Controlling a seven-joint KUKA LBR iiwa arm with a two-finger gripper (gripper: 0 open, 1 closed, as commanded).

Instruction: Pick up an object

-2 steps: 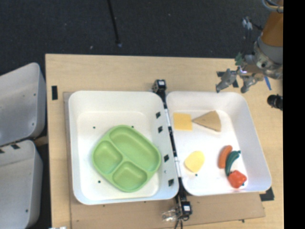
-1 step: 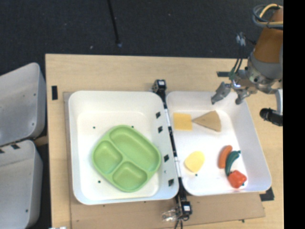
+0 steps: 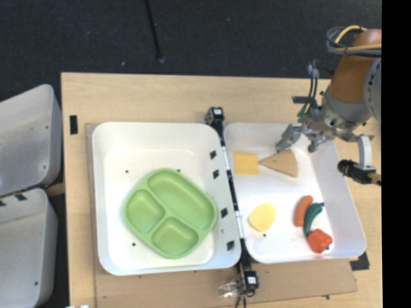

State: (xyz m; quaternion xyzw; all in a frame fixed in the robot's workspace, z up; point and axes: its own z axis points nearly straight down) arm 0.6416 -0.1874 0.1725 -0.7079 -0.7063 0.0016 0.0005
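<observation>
Showing, from left to right: pale wooden counter (image 3: 77,101); left shallow white bin (image 3: 106,172) holding a green three-compartment plastic plate (image 3: 169,212); right shallow white bin (image 3: 347,204) holding a yellow square slice (image 3: 246,163), a tan wedge-shaped piece (image 3: 282,165), a yellow rounded lemon-like piece (image 3: 261,217), an orange carrot-like piece (image 3: 302,212), a dark green curved piece (image 3: 313,215) and a small red piece (image 3: 320,240). Claw (image 3: 303,137) poised at the right bin's far edge, just above the wedge; prongs spread apart, nothing between them. For a sound grasp: centre over the wedge, align prongs across its narrow width, descend straight, close only once both prongs flank it. Risk judged: flat pieces slipping aside under contact.
</observation>
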